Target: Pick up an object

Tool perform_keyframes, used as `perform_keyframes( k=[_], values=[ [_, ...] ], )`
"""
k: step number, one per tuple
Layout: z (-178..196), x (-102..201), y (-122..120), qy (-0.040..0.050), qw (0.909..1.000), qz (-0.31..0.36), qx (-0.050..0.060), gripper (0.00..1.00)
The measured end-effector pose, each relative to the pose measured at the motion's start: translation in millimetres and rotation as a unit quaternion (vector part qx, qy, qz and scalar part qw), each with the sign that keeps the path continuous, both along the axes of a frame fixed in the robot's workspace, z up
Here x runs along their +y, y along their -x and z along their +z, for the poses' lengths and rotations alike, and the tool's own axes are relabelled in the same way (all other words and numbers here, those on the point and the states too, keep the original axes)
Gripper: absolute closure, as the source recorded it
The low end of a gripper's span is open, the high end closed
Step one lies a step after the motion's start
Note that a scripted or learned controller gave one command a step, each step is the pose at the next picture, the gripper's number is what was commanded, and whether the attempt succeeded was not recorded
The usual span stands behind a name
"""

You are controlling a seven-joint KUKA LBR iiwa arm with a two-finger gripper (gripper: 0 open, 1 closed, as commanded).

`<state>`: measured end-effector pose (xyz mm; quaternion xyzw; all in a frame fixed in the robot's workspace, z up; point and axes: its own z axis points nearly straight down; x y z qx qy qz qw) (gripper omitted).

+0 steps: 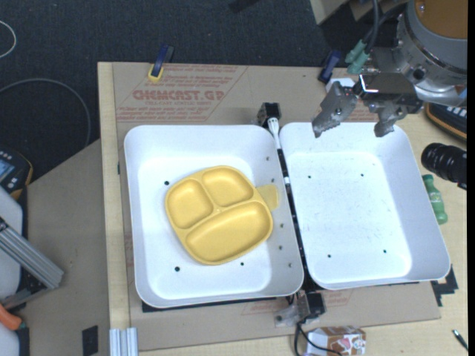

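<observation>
in the left bin point(141, 199) lies a yellow plate point(217, 215), its far-right tab partly hidden.

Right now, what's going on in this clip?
The robot arm's gripper hangs over the far edge of the right bin, fingers spread, nothing between them. The only item to pick, a yellow divided plate, lies in the left bin, untouched. No grasp has been made yet.

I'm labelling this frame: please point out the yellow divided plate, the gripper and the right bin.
yellow divided plate point(219, 215): camera view, centre ridge between compartments.
gripper point(355, 122): camera view, midway between its fingertips.
right bin point(356, 221): camera view, bare floor.
</observation>
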<state>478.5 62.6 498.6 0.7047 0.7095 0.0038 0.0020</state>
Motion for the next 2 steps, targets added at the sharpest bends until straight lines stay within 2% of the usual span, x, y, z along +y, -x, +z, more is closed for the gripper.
perform_keyframes(
  k=[1,2],
  values=[
    [8,-3,-2,0.0014,1.0000,-0.002,0.001,1.00],
    [-102,1,0,0.0023,0.9999,-0.004,0.010,1.00]
  ],
)
